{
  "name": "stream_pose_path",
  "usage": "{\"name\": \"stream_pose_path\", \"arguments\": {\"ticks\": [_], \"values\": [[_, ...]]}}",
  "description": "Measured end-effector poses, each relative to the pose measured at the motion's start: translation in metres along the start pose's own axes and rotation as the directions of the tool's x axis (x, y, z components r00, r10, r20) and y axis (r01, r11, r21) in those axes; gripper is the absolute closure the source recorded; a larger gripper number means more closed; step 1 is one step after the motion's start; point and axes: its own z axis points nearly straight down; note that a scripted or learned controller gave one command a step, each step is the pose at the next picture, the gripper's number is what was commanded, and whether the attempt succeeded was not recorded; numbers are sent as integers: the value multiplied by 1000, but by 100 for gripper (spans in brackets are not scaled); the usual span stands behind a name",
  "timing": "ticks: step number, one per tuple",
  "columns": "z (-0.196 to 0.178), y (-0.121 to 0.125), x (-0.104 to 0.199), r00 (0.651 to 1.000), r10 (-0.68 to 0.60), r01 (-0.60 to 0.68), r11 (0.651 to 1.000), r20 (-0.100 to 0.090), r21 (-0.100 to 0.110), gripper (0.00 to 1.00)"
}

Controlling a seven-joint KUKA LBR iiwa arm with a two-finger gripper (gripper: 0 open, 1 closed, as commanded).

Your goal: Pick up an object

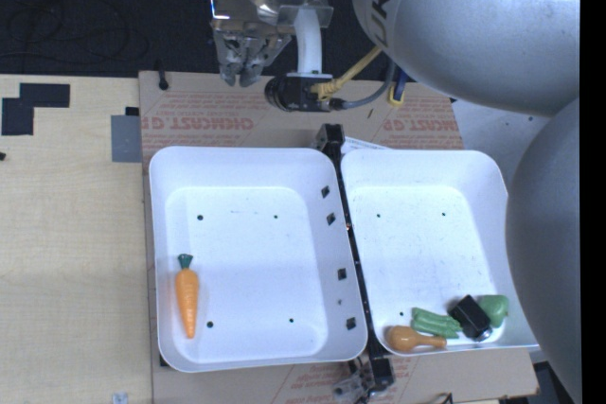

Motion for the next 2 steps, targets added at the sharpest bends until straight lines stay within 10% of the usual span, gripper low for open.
{"name": "stream_pose_path", "arguments": {"ticks": [2], "values": [[-107, -9, 0, 1000, 0, 0, 1000, -1, -4, 100]]}}
